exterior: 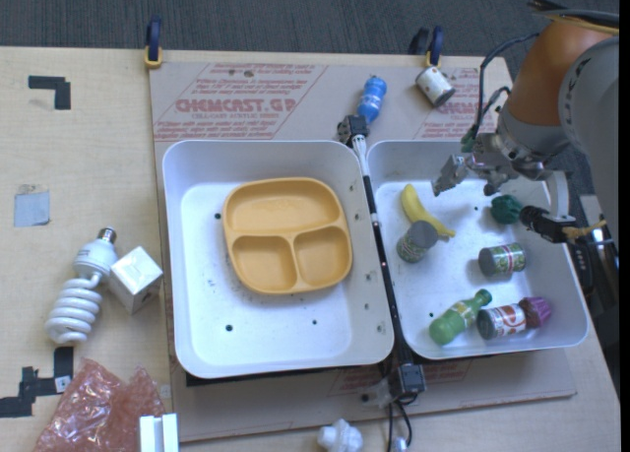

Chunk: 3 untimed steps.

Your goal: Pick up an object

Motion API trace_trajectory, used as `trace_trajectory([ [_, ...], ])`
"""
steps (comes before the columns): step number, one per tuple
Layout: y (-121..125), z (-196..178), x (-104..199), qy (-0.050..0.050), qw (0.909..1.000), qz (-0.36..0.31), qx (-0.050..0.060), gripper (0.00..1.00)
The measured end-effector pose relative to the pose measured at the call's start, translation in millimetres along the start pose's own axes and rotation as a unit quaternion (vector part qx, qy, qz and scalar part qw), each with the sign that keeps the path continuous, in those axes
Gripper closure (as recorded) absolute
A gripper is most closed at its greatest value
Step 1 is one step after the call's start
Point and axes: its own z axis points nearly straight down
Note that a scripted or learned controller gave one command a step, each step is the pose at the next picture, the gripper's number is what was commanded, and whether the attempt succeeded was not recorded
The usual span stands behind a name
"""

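Right bin, near edge: a green bottle and a red-labelled bottle lie end to end close to the front wall, little slack on that side. Mid bin: a small can toward the right wall; a grey piece resting against a banana close to the divider. A dark green object sits near the far right corner, just below the tool. The gripper hangs over the bin's far edge, above the floor, nothing between its fingers; jaw spread can't be read from this angle. Judged stage: approach only, no grasp made, pick and lift both left to do. Open floor lies mid bin between banana and can, best room for descent. Left bin holds a yellow divided tray.
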Motion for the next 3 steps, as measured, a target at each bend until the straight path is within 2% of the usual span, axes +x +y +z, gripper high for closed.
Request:
trace_trajectory([
  [1, -40.9, 18.6, 65.9, 0.000, 1.0000, 0.001, 0.000, 0.00],
  [2, -140.8, 18.7, 35.9, 0.000, 1.0000, 0.002, 0.000, 0.00],
  [3, -147.8, -145.4, 72.3, -0.001, 1.0000, 0.001, -0.001, 0.00],
])
